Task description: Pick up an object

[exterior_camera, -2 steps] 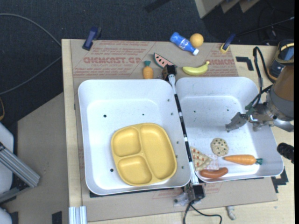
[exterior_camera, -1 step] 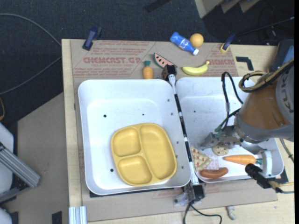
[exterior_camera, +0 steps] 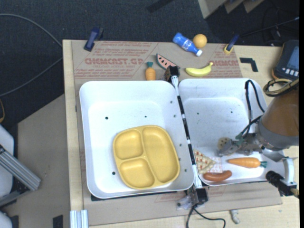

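Nearest, along the front edge of the right-hand shallow white bin (exterior_camera: 209, 91), lie a reddish-brown toy sausage (exterior_camera: 217, 176), a pale waffle-patterned wedge (exterior_camera: 204, 160) just beside it by the front-left corner, and an orange toy carrot (exterior_camera: 244, 162) toward the front-right corner. Any of these could be the one to pick.

Just behind the carrot, the grey two-finger gripper (exterior_camera: 227, 146) sits low over the bin floor, reaching in from the right. Something grey-brown lies at its tip, too blurred to name, and whether the gripper is apart, together or clamped I cannot tell.

In the left-hand white bin (exterior_camera: 95, 103), a yellow three-compartment plastic tray (exterior_camera: 145, 156) rests by the front edge.

The likely risk: the gripper sits between pieces rather than over one, so it may close on nothing, or nudge the carrot against the front wall.
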